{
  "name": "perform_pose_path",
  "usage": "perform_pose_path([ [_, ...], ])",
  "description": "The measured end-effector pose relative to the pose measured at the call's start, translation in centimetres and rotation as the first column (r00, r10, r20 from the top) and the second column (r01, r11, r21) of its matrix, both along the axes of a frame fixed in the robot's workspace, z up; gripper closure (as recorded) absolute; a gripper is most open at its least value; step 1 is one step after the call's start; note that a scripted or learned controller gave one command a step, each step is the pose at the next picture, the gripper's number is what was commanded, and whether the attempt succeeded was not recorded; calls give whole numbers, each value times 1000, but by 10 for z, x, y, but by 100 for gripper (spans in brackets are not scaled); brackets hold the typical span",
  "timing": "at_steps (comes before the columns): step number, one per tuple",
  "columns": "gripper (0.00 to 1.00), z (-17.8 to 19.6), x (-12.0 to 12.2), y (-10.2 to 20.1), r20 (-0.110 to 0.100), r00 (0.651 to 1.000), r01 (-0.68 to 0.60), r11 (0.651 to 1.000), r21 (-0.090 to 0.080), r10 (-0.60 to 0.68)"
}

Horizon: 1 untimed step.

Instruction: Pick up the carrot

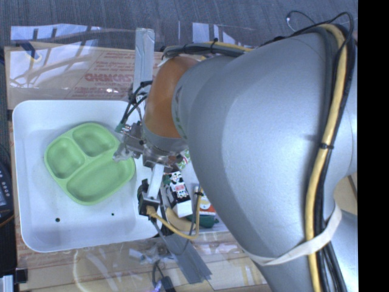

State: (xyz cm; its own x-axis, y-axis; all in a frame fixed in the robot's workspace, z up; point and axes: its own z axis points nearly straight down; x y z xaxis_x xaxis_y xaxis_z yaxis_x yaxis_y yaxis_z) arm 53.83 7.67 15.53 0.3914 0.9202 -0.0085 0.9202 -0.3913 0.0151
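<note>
The pincer (129,143) hangs at the shallow white left bin's (30,163) right edge; how far open it is, I cannot tell. A green three-compartment plastic plate (85,166) lies just beside it at nine o'clock. At five o'clock a small orange-and-green object (206,215), possibly the carrot, lies mostly hidden under the grey arm (261,151).

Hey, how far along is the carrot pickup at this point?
Done: the arm reaches in from the right, its gripper low by the rim of the green divided plate in the left bin. In hand: no grasp that the view confirms. Left: gripping the carrot and lifting it, so the pickup itself looks to be ahead.
</note>
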Motion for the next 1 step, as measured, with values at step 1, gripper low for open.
perform_pose_path([
  [1, 100, 5, -4, -17, -19, 1000, 12, 1000, -24, -12],
])
